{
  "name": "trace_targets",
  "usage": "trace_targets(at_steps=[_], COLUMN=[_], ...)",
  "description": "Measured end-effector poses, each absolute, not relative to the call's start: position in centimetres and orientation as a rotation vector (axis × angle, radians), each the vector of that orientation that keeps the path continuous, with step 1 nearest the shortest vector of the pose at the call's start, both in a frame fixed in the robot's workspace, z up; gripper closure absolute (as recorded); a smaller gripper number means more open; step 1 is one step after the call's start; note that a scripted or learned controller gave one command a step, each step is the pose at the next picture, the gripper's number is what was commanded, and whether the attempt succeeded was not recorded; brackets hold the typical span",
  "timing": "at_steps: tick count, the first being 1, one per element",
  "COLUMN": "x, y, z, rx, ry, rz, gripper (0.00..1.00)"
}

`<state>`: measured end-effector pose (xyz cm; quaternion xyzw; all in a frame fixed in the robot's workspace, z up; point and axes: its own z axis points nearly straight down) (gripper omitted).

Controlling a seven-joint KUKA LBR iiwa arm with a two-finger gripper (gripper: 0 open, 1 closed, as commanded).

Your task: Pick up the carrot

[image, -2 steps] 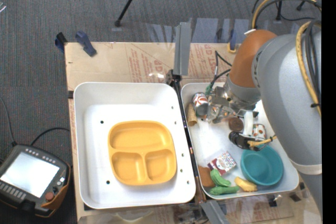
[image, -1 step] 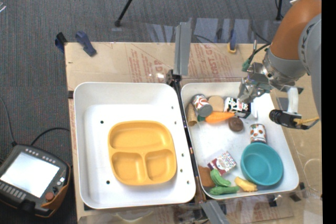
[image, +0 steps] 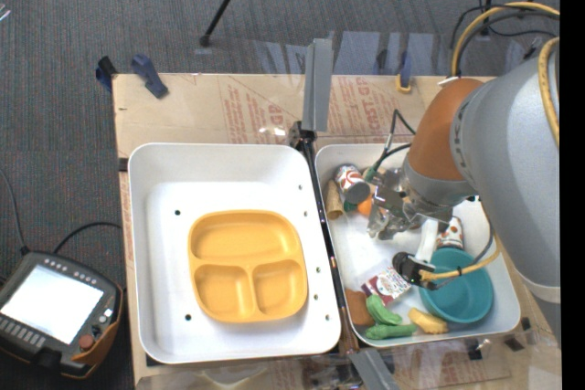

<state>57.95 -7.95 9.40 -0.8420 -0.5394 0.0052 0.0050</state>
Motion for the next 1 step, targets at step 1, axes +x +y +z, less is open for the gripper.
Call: trace_targets(at_steps=[1], x=[56.49], y=[-11.75], z=[27.59], rx=[-2.577], ry=[-1.806], rz=[-0.01], gripper=[1.0])
